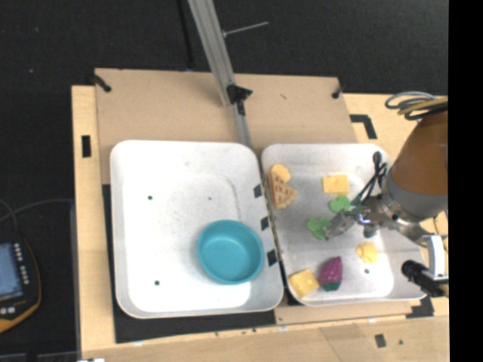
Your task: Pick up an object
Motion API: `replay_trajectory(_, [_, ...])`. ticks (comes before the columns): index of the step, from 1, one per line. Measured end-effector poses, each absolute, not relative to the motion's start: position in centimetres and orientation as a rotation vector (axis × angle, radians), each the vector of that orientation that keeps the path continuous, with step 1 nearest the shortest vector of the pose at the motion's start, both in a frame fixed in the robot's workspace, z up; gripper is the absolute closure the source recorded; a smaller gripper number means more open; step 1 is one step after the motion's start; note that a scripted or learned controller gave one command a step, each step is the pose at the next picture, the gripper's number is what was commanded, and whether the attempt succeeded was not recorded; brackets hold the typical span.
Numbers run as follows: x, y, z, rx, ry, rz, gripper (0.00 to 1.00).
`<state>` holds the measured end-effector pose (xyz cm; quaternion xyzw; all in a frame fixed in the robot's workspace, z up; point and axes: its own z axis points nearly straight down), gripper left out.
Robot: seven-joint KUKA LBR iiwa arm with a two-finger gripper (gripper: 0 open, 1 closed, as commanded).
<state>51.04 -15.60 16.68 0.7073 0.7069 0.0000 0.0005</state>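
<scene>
- The gripper (337, 225) sits low in the right bin (302, 164), right at the green object (323, 226); whether its fingers are parted or closed on anything cannot be told from this slanted view
- The green object, the likeliest target, lies near the middle of the right bin, with a second green piece (339, 203) just beside it; a grasp could catch both, or nudge one away and come up with nothing
- The green thing looks small and uneven, so it may well slip out or twist between the fingers on lifting
- The yellow block (336, 183) and the small yellow piece (367, 252) lie near the wrist; a sideways move could sweep them aside
- The purple object (331, 272) and the yellow wedge (303, 282) sit by the near wall, the waffle-like piece (282, 193) by the wall next to the left bin (151, 172); things so close to a wall are hard to grip, should the arm turn to them
- The blue bowl (230, 250) in the left bin stands well apart and is in no danger
</scene>
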Motion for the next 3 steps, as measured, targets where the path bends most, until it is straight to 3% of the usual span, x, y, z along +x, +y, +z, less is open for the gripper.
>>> replay_trajectory(1, [51.2,-15.6,17.8,2.221,2.213,0.007,1.00])
replay_trajectory(3, [51.5,-16.5,26.7,2.215,2.222,0.002,1.00])
